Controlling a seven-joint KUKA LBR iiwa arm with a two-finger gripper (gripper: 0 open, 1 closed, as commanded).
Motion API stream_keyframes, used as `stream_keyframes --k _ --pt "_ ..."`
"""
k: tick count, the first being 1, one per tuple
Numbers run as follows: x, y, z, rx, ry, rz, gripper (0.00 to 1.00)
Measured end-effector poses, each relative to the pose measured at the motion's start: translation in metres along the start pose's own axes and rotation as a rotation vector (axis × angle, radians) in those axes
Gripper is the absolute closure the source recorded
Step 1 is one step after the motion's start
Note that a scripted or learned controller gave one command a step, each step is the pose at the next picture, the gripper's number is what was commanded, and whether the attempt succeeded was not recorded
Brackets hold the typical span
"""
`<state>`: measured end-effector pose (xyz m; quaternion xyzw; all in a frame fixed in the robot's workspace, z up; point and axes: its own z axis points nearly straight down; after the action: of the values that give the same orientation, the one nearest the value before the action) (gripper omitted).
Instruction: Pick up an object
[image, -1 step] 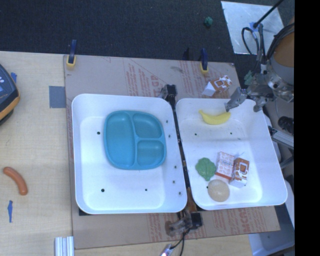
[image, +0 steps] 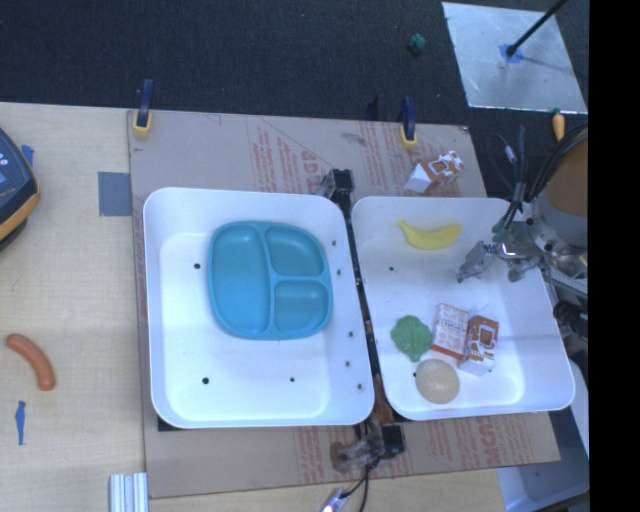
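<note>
The right bin (image: 520, 398) holds a yellow banana (image: 431, 234) near its far edge. Toward its front lie a green leafy piece (image: 410, 335), a small red-and-white carton (image: 451, 331), an orange-brown carton (image: 482, 343) and a round beige item (image: 437, 381). My gripper (image: 480, 262) hangs over the right part of this bin, just right of the banana and above the cartons. It is open, with nothing between its fingers. A blue divided plate (image: 270, 279) lies in the left bin (image: 180, 390).
A small carton (image: 435, 172) lies on the cardboard behind the right bin. A sausage (image: 32, 360) rests on the wooden bench at far left, and a dark device (image: 12, 185) sits at the left edge. Clamps (image: 144, 108) hold the cardboard at the back.
</note>
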<state>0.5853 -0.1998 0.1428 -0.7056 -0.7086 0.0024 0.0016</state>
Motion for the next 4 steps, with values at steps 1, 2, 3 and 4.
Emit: stream_keyframes --k 1,2,3,4 --pt "0.02 -0.092 -0.043 -0.002 0.001 0.0 0.0" --pt "0.012 -0.043 0.048 -0.008 0.0 -0.002 0.0" --pt "0.04 0.035 0.05 -0.004 0.002 0.0 0.0" --pt "-0.013 -0.011 0.041 -0.003 0.001 0.002 0.0"
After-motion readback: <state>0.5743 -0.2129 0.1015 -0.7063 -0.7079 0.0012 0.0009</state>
